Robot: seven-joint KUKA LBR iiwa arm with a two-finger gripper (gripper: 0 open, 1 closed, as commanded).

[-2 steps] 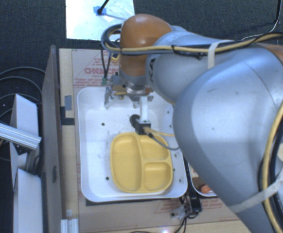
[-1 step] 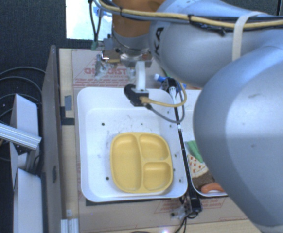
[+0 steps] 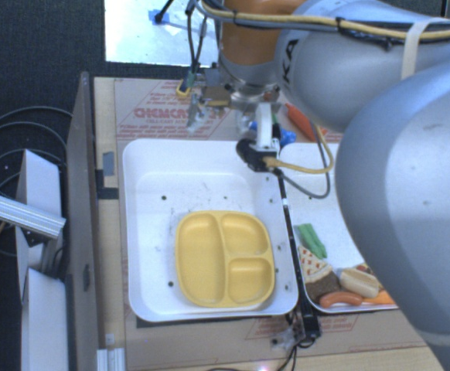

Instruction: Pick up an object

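A yellow divided plate [image 3: 225,258] lies in the left bin [image 3: 151,184], toward its near side. In the right bin, toy foods crowd the near end: a green piece [image 3: 312,239], a pizza slice [image 3: 311,265], a brown piece [image 3: 326,284] and a pale bun [image 3: 360,281] on an orange strip [image 3: 352,301]. At the far end I see an orange carrot [image 3: 300,121] and a small blue thing [image 3: 288,138]. My gripper [image 3: 197,107] hangs above the far edge of the left bin, over the cardboard, with nothing seen in it.
The grey arm covers most of the right bin [image 3: 329,215]. Printed cardboard [image 3: 151,107] lies under both bins. A white box [image 3: 35,230] and black cables [image 3: 8,141] sit left of the bench.
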